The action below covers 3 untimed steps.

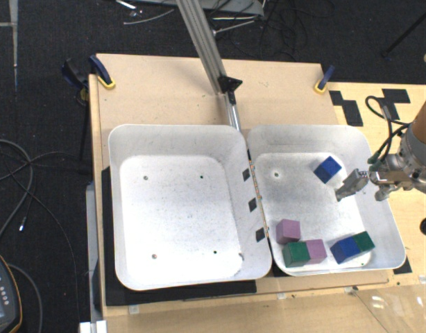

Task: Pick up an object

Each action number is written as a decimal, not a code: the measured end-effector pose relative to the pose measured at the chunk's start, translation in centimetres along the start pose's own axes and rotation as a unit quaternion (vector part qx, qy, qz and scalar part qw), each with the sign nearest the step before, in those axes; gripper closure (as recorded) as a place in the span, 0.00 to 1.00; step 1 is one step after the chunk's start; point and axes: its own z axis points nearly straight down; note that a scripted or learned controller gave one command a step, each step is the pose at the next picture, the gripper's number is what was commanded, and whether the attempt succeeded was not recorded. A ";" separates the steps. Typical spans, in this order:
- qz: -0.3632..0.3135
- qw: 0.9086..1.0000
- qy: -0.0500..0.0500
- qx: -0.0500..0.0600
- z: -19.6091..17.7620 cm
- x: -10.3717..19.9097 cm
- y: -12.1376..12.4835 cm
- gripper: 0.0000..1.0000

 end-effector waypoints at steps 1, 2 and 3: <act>-0.002 1.000 -0.001 -0.001 4.8 -1.5 14.2 0.00; 0.000 1.000 0.001 0.004 13.7 -0.9 12.2 0.00; 0.000 1.000 -0.004 -0.012 14.9 -2.2 15.6 0.00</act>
